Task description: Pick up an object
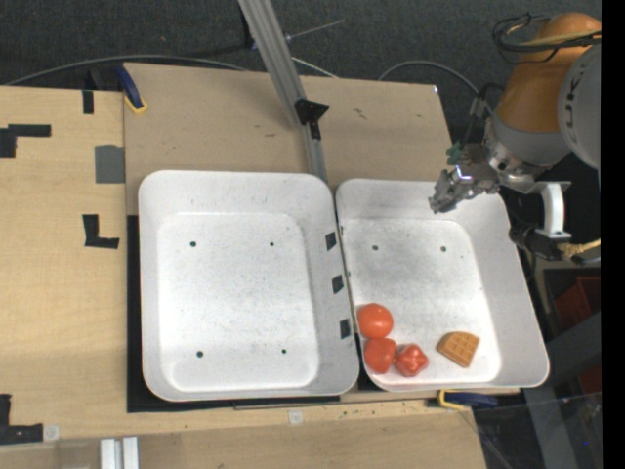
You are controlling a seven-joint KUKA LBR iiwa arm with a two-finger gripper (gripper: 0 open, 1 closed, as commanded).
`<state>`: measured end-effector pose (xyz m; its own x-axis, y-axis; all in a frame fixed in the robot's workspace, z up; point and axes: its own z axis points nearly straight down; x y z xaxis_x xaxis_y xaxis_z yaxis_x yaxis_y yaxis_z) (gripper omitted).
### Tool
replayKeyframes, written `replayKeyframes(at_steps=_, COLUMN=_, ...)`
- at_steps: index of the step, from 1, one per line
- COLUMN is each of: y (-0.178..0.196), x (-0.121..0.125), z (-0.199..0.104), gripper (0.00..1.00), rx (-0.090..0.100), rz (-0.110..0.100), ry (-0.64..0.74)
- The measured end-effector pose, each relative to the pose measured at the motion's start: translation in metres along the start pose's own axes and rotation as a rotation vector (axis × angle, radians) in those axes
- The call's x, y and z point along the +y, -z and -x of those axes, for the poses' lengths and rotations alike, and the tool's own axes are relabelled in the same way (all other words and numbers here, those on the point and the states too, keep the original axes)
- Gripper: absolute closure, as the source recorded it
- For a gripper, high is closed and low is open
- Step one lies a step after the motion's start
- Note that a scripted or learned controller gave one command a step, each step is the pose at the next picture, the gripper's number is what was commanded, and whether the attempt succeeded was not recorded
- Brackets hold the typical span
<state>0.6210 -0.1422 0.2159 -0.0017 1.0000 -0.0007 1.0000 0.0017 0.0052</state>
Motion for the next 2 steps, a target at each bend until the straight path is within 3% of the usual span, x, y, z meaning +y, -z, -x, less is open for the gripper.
replayKeyframes(at_steps=1, y=0.005, x=0.000, z=-0.001, gripper=1.00, rx=0.002, rz=-0.006, ry=0.000)
replayKeyframes(at_steps=2, y=-0.004, x=0.005, z=-0.058, gripper=1.00, rx=0.002, rz=-0.006, ry=0.004)
